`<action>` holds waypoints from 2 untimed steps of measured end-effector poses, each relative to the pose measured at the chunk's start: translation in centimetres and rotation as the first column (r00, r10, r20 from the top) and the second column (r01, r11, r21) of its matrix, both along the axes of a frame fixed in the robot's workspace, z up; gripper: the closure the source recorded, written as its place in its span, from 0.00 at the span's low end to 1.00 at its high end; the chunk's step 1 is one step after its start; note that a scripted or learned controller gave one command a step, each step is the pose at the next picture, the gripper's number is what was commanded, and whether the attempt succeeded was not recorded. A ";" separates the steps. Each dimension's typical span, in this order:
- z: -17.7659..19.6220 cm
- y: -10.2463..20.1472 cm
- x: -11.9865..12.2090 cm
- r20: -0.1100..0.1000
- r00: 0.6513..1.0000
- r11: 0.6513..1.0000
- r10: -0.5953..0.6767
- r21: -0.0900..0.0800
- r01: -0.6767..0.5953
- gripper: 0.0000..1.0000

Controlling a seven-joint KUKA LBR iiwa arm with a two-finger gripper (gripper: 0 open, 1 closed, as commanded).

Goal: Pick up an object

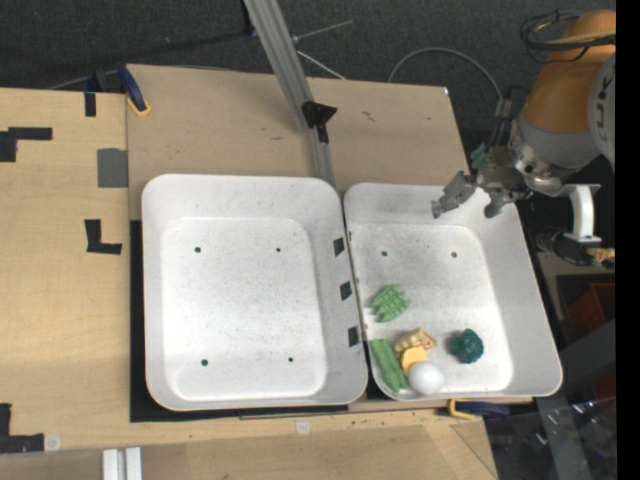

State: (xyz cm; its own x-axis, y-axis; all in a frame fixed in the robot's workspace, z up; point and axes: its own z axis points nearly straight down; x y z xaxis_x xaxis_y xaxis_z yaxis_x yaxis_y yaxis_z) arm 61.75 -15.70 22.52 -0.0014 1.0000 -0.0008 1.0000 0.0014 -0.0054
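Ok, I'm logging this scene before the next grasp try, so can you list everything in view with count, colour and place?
left bin: 1, white, left half of the bench
right bin: 1, white, beside the left bin
leafy toy: 1, light green, middle of the right bin
long green piece: 1, green, near corner of the right bin, by the divide
tan object: 1, tan and yellow, beside the long green piece
ball: 1, white, near edge of the right bin
round object: 1, dark teal, right of the tan object
metal rail: 1, grey, slanting in from the top
clamp: 1, blue and yellow, bench's far left corner
arm: 1, grey and orange, at right
gripper: 1, dark grey, open, above the right bin's far right corner
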 end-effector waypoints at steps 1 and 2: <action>-4.4 0.2 -0.3 -0.001 1.000 1.000 0.000 0.000 0.000 0.00; -9.0 0.0 -0.9 -0.001 1.000 1.000 0.000 0.000 0.000 0.00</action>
